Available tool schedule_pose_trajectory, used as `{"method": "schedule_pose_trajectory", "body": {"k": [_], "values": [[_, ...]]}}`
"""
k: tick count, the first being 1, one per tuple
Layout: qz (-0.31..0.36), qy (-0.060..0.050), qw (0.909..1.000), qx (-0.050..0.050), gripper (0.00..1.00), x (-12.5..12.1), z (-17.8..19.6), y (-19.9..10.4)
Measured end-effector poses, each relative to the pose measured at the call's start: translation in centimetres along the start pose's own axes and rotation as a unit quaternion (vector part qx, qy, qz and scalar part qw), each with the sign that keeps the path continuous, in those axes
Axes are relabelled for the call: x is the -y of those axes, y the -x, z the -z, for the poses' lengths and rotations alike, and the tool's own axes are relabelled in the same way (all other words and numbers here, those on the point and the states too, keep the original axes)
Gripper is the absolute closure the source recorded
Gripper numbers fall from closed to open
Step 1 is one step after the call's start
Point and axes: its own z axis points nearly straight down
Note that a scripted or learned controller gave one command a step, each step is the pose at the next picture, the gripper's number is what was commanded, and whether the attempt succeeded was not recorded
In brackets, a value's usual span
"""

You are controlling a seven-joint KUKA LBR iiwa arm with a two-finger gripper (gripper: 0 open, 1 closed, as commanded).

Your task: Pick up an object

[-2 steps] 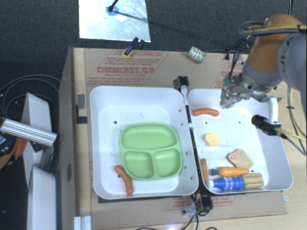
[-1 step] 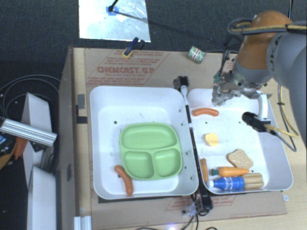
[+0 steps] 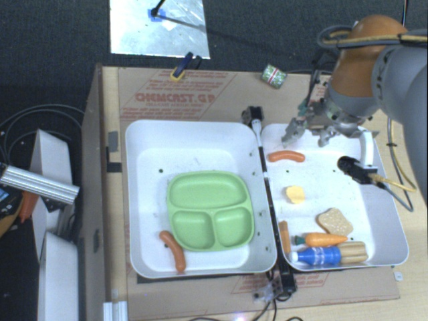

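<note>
Nearest you, the brown cardboard sheet (image 3: 200, 92) printed in red covers the bench under both bins. In the left white plastic bin (image 3: 144, 146), a pale green three-compartment tray (image 3: 209, 209) sits near the middle, with an orange-brown sausage (image 3: 174, 250) lying just off its near left corner. In the right white bin (image 3: 394, 236), a blue-and-white bottle (image 3: 319, 255) lies along the near wall, touching a tan wooden block (image 3: 354, 251), with an orange carrot (image 3: 325, 239) just behind them. Further back you see a brown bread slice (image 3: 334, 221), then a small yellow chunk (image 3: 295, 194), then a second orange sausage (image 3: 286, 156) near the far left corner.

The two-finger gripper (image 3: 309, 134) hangs over the far part of that bin — its fingers are spread, with nothing between them. Beyond lie dark carpet (image 3: 53, 45) and a shiny metal plate (image 3: 159, 19).
</note>
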Motion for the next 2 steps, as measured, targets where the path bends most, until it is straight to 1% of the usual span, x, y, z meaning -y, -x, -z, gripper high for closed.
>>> {"method": "schedule_pose_trajectory", "body": {"k": [1, 2], "values": [[-0.001, -0.002, 1.0000, 0.000, 0.00, -2.7, -7.5, 1.9], [0.000, 0.000, 1.0000, 0.000, 0.00, -2.8, -10.0, 1.9]]}}
